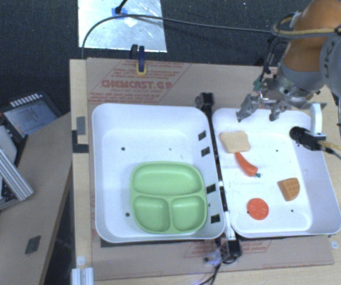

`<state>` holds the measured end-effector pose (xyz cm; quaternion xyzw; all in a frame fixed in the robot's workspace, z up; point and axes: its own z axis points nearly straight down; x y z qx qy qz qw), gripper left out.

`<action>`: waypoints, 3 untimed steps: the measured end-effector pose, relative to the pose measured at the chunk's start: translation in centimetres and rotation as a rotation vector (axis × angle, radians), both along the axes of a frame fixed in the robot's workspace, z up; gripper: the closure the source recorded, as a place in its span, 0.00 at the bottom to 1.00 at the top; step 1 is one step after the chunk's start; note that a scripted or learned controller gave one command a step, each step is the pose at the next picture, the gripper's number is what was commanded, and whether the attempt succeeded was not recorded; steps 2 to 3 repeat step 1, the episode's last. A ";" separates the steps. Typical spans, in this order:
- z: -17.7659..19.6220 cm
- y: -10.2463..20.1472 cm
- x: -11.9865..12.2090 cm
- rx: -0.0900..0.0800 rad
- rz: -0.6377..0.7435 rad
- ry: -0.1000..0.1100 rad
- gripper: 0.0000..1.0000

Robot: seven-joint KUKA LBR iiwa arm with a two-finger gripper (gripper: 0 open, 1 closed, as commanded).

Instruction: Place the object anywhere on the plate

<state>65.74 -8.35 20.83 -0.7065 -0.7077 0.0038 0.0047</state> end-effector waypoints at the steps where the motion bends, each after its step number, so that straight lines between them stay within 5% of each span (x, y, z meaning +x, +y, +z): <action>1: 0.8 0.0 0.2 -0.001 0.001 -0.013 0.00; 3: 0.8 0.0 0.2 -0.001 0.001 -0.013 0.00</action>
